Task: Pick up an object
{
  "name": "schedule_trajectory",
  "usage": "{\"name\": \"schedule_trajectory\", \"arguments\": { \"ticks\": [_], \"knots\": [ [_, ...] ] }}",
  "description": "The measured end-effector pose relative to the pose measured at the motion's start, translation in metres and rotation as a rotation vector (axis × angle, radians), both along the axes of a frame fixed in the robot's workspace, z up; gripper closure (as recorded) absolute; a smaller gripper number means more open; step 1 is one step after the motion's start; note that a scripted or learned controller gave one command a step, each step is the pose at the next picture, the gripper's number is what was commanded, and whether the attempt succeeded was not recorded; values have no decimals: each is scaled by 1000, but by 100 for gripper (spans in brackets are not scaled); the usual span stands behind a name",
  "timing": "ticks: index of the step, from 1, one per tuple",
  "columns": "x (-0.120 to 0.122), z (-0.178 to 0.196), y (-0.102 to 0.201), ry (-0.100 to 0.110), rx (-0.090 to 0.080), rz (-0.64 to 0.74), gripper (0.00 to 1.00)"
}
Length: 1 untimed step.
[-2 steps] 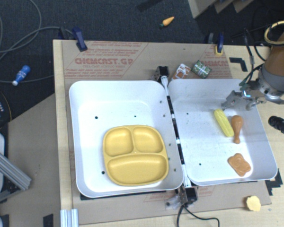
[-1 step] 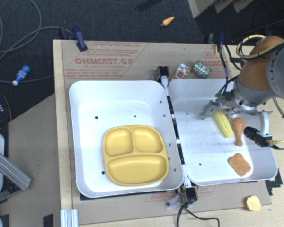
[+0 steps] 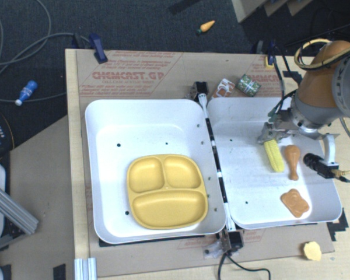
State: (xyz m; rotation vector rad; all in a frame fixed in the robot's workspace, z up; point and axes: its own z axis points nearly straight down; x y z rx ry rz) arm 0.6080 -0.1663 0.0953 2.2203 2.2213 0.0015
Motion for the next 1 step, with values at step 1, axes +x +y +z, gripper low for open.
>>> {"name": "schedule_trajectory", "arguments": {
  "ticks": [1],
  "knots": [
    [-3,96,81,-8,1,8,100]
  ]
}}
